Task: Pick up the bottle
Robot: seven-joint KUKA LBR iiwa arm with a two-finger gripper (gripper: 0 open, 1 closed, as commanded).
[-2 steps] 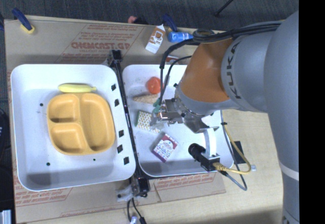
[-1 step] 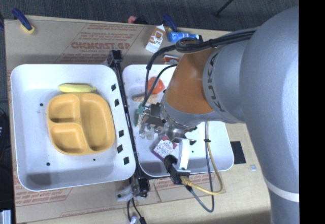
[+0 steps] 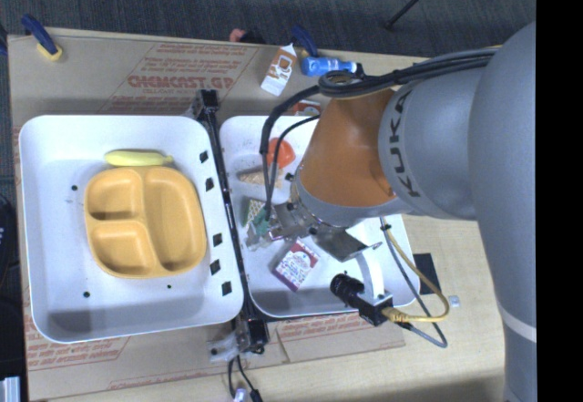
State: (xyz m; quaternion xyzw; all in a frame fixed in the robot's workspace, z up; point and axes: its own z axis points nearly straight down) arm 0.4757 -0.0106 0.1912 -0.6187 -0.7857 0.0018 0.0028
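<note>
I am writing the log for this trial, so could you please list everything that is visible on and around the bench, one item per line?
left bin: 1, white, left half of the bench
right bin: 1, white, beside the left bin, partly under the arm
divided plate: 1, yellow, three compartments, in the left bin
banana: 1, yellow, in the left bin, at the plate's far edge
small packet: 1, purple-red and white, in the right bin
orange-red item: 1, in the right bin, mostly hidden by the arm
clamps: 2, blue, far edge of the bench
tag: 1, white and brown, beside the right clamp
arm: 1, grey with orange band, over the right bin
pincer: 1, low in the right bin
</note>
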